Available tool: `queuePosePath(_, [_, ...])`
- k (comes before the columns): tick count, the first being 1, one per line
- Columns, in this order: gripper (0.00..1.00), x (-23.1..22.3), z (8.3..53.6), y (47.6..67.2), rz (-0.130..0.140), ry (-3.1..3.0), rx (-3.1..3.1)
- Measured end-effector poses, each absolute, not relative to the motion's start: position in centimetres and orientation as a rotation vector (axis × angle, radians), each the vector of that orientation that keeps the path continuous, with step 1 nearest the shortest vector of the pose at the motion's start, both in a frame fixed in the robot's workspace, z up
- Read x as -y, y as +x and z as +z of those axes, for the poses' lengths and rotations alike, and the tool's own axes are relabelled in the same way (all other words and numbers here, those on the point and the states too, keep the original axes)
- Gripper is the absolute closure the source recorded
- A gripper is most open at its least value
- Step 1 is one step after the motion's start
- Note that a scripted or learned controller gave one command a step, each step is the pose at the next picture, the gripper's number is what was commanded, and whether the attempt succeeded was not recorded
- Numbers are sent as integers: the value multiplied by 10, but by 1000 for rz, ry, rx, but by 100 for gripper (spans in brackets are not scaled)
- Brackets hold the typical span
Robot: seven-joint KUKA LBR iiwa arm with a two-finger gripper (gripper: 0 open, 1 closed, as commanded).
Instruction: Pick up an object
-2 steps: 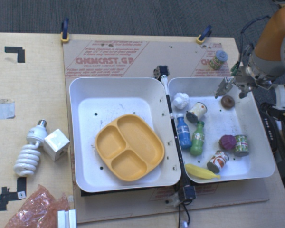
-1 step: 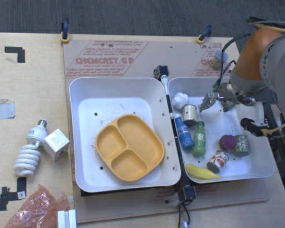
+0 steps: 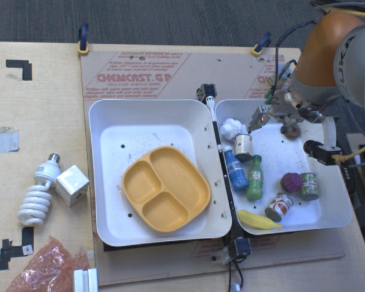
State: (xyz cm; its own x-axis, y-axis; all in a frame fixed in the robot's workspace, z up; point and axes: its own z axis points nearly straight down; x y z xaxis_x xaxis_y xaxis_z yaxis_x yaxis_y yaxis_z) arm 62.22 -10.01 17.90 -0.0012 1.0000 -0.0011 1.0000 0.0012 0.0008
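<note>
The grey arm with its orange band reaches in from the right, and its pincer hangs over the far left part of the right-hand shallow white bin. Whether the pincer is released or clenched cannot be told; nothing shows in its grip.

Just near and to the left of the tip lie a crumpled white wad and a small tin can with a pale label. Nearer still stand a blue plastic bottle and a green plastic bottle side by side, with a yellow banana at the near wall. A purple ball and two more small cans sit to the right.

The step looks like the approach, before any grasp. Next the tip needs to settle on one target, probably the can or the wad, and descend squarely over it.
</note>
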Motion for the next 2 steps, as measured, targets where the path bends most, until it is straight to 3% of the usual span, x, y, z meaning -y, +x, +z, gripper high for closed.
queuePosePath(1, [0, 124, 149, 659, 0, 2218, -2222])
queuePosePath(2, [0, 110, 130, 659, -1, 2218, -2224])
